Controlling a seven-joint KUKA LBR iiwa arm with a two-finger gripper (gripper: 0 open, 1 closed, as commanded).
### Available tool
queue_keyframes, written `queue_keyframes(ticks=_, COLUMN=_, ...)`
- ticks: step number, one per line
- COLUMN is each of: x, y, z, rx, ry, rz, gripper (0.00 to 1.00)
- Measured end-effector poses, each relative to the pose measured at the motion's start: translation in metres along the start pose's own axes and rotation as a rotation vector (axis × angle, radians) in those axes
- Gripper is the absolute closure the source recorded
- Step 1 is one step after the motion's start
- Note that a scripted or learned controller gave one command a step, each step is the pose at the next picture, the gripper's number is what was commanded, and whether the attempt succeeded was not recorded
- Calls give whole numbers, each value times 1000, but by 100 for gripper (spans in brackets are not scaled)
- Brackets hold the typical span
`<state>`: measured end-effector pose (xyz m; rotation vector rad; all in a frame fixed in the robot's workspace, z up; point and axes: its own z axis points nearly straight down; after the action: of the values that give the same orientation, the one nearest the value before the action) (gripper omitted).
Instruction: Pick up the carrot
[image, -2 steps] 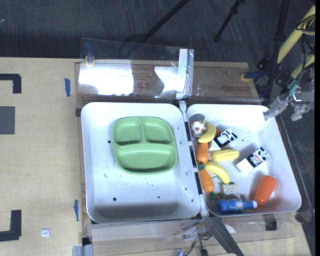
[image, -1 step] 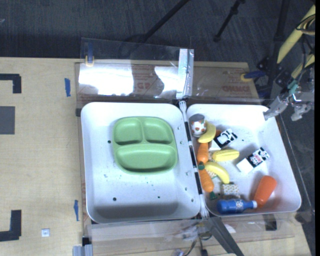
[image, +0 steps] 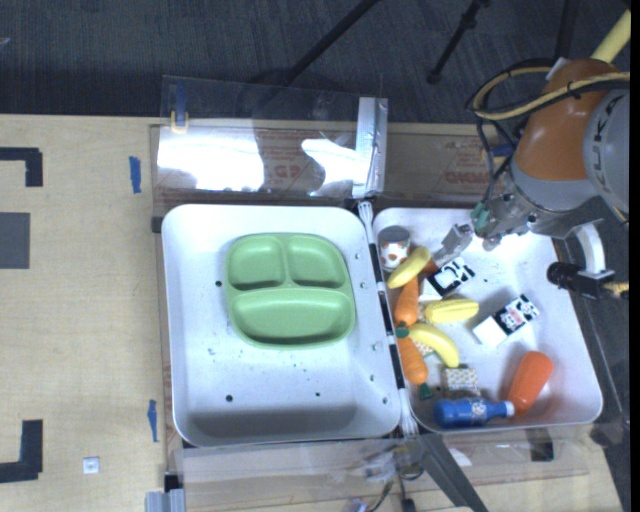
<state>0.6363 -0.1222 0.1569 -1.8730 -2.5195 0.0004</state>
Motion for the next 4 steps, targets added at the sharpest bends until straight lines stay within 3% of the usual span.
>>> queue_keyframes(ticks=1, x=0, y=0, z=0, rx=0, ry=0, rz=0, gripper=0)
queue_keyframes(ticks=2, x=68, y=-39, z=-126, rx=-4, ry=-3, rz=-17, gripper=0)
queue_keyframes(ticks=3, x=113, y=-56, z=-27, rx=-2, ry=-1, rz=-179, gripper=0)
queue_keyframes(ticks=4, x=181, y=-85, z=-27, rx=0, ry=0, rz=-290, gripper=0)
